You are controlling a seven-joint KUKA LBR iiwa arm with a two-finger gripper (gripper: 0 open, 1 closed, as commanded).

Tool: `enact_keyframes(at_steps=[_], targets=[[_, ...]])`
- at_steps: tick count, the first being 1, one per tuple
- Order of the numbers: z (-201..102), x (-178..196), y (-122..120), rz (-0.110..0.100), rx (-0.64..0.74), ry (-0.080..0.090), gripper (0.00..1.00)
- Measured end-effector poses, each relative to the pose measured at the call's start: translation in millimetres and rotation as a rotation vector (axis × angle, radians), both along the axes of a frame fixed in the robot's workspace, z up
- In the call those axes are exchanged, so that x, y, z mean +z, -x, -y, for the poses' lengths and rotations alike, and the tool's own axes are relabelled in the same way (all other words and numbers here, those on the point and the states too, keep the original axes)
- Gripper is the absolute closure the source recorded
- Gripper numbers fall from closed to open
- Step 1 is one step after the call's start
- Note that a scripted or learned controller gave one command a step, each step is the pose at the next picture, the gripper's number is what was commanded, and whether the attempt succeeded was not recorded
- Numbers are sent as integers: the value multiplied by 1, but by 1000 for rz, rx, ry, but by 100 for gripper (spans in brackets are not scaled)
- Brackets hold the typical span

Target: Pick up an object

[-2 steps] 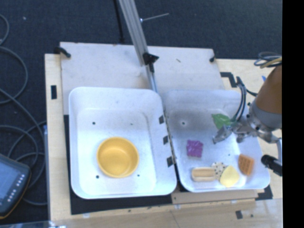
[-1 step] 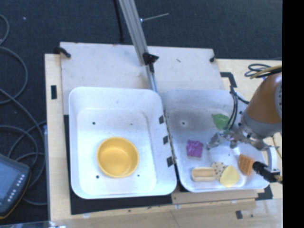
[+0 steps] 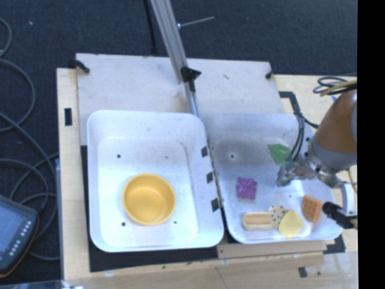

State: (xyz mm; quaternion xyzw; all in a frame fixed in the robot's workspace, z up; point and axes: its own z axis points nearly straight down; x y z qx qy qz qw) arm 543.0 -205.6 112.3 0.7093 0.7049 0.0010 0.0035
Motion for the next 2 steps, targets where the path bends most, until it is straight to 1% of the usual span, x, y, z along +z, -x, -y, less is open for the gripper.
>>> enact_keyframes(at_steps=[1,2], targets=[[-1,44,0,0,8,-2,100],[4,109,-2,3,10,0,100]])
